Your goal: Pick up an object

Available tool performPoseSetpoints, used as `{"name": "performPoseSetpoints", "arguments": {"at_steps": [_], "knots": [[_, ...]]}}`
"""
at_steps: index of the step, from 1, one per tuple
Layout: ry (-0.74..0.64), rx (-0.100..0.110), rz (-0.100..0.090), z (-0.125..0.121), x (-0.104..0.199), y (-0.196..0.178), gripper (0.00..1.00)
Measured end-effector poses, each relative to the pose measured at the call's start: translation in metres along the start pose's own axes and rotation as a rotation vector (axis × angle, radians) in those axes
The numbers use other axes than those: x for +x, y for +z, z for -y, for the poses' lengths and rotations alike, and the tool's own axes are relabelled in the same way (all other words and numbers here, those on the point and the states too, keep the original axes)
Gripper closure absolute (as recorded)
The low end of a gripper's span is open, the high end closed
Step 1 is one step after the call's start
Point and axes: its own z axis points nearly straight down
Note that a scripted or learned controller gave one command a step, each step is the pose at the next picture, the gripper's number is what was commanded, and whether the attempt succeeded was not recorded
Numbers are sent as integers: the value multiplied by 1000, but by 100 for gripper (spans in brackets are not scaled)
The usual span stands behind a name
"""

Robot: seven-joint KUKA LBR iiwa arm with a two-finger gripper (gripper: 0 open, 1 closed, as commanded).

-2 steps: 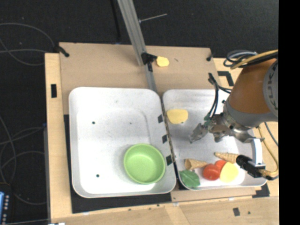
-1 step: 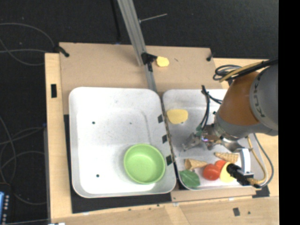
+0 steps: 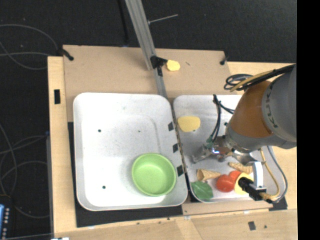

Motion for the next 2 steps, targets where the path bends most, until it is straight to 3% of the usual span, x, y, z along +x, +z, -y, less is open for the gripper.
{"name": "performPoseSetpoints", "arguments": {"at_steps": [1,2], "knots": [[4,-5,-3,-1,1,-11,100],[-4,-9,-1,-3,-6,-74,100]]}}
